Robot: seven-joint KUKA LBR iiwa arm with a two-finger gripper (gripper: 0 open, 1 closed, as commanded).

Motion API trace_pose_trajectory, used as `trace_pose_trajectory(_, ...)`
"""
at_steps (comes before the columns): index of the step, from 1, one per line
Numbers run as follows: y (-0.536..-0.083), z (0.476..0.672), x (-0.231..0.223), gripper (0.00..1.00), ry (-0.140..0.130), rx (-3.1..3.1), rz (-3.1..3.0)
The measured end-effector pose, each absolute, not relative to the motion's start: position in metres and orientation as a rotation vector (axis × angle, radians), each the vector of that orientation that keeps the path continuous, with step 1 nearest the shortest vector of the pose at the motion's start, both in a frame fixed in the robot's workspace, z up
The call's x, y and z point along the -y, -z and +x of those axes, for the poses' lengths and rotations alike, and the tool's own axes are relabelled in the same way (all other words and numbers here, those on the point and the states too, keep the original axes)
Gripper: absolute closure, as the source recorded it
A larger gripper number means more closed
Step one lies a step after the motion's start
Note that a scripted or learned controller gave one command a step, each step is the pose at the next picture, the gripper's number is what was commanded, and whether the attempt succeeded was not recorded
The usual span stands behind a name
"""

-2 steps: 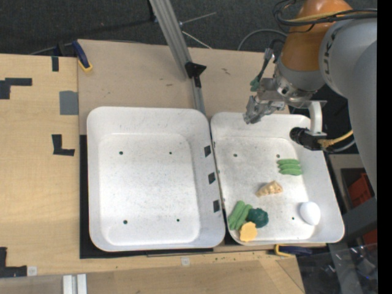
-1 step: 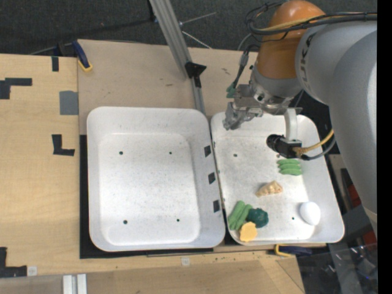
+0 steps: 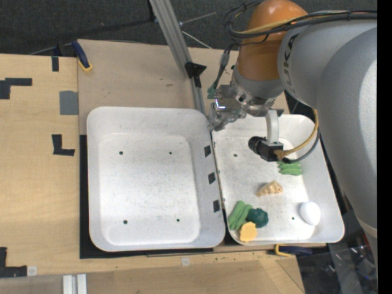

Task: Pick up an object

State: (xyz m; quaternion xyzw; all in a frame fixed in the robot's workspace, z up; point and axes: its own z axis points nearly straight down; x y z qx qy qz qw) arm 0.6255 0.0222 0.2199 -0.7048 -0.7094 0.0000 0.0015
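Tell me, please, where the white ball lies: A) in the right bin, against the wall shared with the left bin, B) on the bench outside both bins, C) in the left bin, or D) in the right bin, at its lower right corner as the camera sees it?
D: the ball rests on the floor of the right bin, close to that bin's lower right corner in the view.
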Motion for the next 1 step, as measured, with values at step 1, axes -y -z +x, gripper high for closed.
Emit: trace_pose_trajectory(1, -0.2301, 0.6232, -0.0722, 1.00, 0.001, 2.228, -2.212)
